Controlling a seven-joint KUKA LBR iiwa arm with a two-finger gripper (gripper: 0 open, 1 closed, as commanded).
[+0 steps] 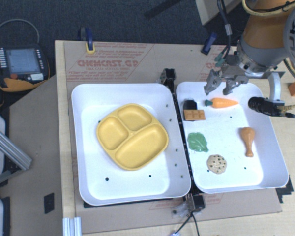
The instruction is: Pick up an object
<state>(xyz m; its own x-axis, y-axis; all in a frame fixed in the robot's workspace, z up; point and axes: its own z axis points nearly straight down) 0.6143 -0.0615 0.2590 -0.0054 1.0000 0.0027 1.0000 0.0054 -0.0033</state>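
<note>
Bench: your two white bins sit side by side on a cardboard sheet (137,58).

Left bin (83,146): one yellow divided plate (132,136), roughly centred, well apart from everything else.

Right bin (265,151): all the small items are here.

Arm (268,28): reaches in from the far right. You'll find the gripper (217,91) over the far rim of the right bin, fingers spread apart with nothing between them.

- Orange carrot (223,103): lies on its side just on the near side of the fingertips and is the closest item to the claw. You can't tell whether they touch.
- Drumstick (247,140): right of centre, alone.
- Green lettuce leaf (197,141): by the left wall.
- Brown cracker (194,115): against the left wall, left of the carrot and a little nearer.
- Cookie (216,164): nearest item, on the near side of the lettuce.
- Small black block (189,104): touching the cracker's far edge, crowding the carrot's left side.
</note>
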